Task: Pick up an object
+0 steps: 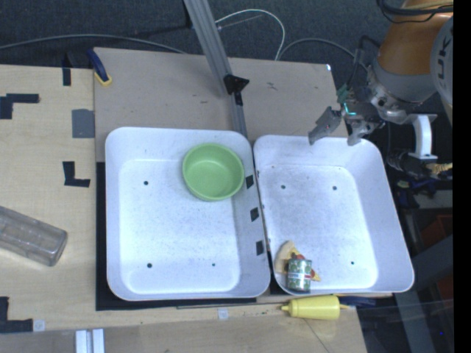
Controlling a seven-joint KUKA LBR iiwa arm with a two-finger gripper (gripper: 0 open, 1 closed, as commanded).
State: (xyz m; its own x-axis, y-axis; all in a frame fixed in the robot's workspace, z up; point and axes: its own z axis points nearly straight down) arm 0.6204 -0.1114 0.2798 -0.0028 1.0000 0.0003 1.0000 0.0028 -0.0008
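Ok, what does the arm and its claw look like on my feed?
The arm has a bulky orange band above a grey, rounded wrist section. The claw is dark grey metal with two slim fingers. Thin cables run by the wrist, with a small teal spot near the mount.

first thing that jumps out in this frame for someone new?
The green bowl, alone near the back of the left bin, is the brightest thing in view. Next, the grey and orange arm with its gripper above the back rim of the right bin, jaws spread with nothing between them. A small can sits in that bin's front-left corner, and a yellow bottle lies just outside it.
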